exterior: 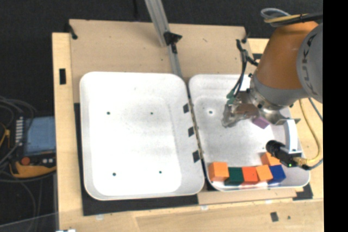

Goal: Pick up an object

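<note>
A dark, speckled floor surrounds a pale wooden bench (136, 46), whose far part is a brown board and whose near edge shows lighter planks. A slanted metal post (155, 5) rises from the far side of the bench toward the top of the view. To the left, off the bench, lie black cables and a blue and grey control pendant with an orange base (35, 144).

Two shallow white plastic bins sit side by side, joined by small black clips. The left bin (92, 117) shows a few dark dots on its floor. The right bin (212, 133) holds a row of small blocks along its near wall: an orange block (219, 170), a dark green block (236, 175), a red-orange block (249, 174), another orange block (263, 172) and a blue block (277, 172). A small purple piece (261, 121) lies just beside the wrist.

The grey arm with its orange band (285, 57) reaches in from the right; part of the letters "KUKA" reads on it. The gripper (232, 115) hangs over the middle of the right bin, far from the block row; whether it is spread or pressed together cannot be told.
</note>
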{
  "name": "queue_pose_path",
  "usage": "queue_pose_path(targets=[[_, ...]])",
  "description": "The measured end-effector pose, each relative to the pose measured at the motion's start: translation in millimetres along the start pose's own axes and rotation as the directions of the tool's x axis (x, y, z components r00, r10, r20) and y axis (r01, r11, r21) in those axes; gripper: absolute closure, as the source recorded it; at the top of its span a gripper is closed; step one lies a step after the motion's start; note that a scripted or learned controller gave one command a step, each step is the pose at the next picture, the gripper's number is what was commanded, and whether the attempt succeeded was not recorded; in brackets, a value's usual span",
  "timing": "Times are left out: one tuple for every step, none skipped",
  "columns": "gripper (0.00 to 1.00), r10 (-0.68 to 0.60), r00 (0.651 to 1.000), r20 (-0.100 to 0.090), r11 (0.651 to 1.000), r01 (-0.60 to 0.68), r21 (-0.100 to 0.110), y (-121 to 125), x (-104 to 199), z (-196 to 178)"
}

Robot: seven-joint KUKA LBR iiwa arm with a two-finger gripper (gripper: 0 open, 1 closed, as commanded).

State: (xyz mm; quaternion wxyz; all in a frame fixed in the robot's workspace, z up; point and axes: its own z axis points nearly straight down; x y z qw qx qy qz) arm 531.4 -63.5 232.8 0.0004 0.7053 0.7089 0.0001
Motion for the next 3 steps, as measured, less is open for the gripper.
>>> queue_pose_path(targets=[[1.0,-0.003,1.0,-0.003,1.0,0.003,0.001,-2.0,46.6,-4.6],[1.0,-0.004,1.0,-0.002,1.0,0.004,0.0,14.6,100.5,-1.2],[1.0,-0.003,1.0,-0.002,1.0,0.003,0.0,22.0,154.0,5.6]])
